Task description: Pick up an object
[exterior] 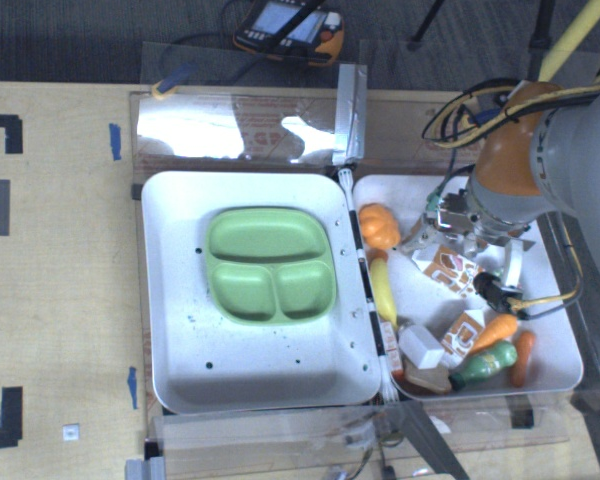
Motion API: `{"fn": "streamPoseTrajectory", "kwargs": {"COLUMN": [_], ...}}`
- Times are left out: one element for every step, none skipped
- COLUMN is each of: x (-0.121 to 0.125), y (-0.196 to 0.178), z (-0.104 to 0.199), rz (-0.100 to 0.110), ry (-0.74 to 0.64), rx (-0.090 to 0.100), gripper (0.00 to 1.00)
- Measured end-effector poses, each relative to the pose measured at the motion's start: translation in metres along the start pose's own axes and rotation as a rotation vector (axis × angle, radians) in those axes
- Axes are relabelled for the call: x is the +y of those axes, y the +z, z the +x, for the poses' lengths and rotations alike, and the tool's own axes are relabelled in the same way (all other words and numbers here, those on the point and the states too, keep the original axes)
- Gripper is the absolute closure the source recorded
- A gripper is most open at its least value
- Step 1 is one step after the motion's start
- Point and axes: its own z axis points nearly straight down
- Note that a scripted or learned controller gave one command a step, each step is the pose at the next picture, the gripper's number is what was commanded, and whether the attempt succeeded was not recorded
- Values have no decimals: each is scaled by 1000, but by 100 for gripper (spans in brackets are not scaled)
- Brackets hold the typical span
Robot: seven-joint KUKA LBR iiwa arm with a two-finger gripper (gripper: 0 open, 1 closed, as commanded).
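1. The gripper (pixel 458 251) hangs low over the right bin (pixel 565 363), above an orange-and-white carton (pixel 448 268).
2. Whether the fingers are released or clenched cannot be told; the wrist hides them.
3. Candidate objects crowd the right bin: an orange (pixel 379 226), a banana (pixel 382 290), a carrot (pixel 495 330), a green bottle (pixel 485 364), and a white box (pixel 420 346).
4. The left bin (pixel 170 298) holds a green tray (pixel 271 264).
5. Risk: the carton lies flat and angled, so closing fingers may slide off its edges or nudge neighbours instead.
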Motion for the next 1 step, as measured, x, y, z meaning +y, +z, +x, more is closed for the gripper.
{"fn": "streamPoseTrajectory", "kwargs": {"x": [2], "y": [-12], "z": [0], "rz": [-4], "ry": [2], "rx": [1], "gripper": [100]}}
